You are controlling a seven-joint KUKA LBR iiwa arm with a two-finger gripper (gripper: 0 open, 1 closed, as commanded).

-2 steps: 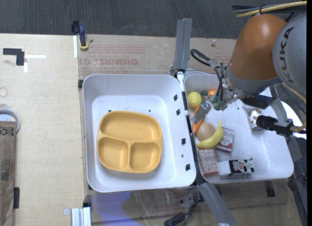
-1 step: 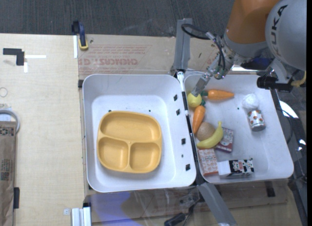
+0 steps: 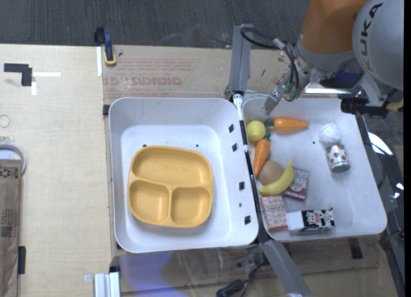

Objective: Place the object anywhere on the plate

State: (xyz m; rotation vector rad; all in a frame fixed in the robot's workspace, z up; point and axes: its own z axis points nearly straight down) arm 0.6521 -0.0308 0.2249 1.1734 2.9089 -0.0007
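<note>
A yellow plate [image 3: 170, 185] with three compartments lies in the left bin [image 3: 122, 161]. The right bin [image 3: 366, 212] holds several toy foods: a lemon [image 3: 256, 130], an orange carrot [image 3: 290, 124] lying crosswise, a second carrot [image 3: 261, 154], a banana [image 3: 280, 181] and a brown round piece [image 3: 270, 170]. My gripper [image 3: 273, 102] hangs over the far left corner of the right bin, just above and behind the lemon and the crosswise carrot. I see nothing held in it.
A small can [image 3: 338, 158] and a white crumpled item [image 3: 329, 133] sit at the right bin's far right. A red box [image 3: 297, 185], a carton [image 3: 275, 213] and a cow-patterned box [image 3: 313, 220] lie near its front. A grey post [image 3: 239, 58] stands behind the bins.
</note>
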